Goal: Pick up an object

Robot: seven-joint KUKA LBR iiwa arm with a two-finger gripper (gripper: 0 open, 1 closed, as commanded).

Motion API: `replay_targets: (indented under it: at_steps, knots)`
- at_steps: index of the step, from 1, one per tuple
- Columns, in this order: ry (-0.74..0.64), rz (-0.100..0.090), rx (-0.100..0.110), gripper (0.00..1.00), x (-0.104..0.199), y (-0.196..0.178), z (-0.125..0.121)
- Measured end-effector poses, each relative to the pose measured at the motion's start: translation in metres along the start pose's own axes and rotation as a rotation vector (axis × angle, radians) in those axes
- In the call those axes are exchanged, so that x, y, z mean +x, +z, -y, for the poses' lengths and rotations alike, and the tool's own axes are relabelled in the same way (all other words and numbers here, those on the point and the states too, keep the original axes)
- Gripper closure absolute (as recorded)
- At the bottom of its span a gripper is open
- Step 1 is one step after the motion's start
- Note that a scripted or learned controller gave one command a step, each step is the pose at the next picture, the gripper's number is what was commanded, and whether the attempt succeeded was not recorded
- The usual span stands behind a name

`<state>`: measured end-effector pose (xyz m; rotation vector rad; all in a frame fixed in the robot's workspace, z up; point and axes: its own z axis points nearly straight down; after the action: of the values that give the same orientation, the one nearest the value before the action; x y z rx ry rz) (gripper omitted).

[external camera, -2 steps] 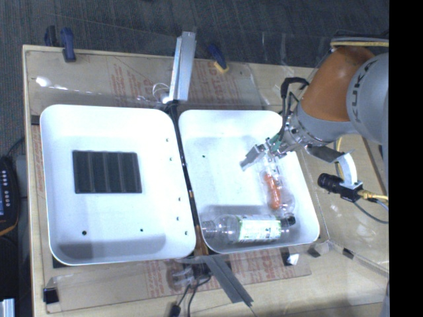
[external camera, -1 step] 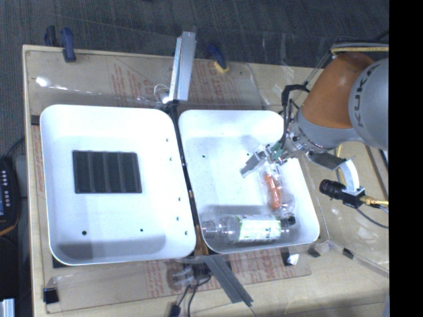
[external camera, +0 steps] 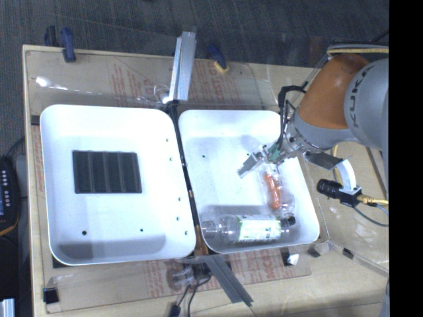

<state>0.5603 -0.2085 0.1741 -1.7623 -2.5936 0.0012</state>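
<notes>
A single fixed camera looks down from above on the counter (external camera: 99, 279), tilted at a slant rather than straight overhead; its far edge runs along the top of the frame, with dark floor (external camera: 264, 12) beyond, and its near edge lies at the bottom; the left bin (external camera: 53, 177) and right bin (external camera: 218, 127) sit side by side near the centre, both whole within the frame; the view stands far enough back to take in most of the counter, yet near enough that the bins span much of its width; the arm (external camera: 344, 104) enters from the right side, cut off by the frame.
</notes>
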Motion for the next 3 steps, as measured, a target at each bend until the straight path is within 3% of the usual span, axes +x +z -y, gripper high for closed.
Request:
replay_targets:
  at_steps: [1,2,3]
  knots:
    - [-0.041,-0.002,0.002,0.0,0.002,-0.002,0.004]
    - [-0.044,-0.002,0.002,1.0,0.002,-0.013,0.003]
    - [-0.043,-0.002,0.002,0.0,0.002,-0.013,0.003]
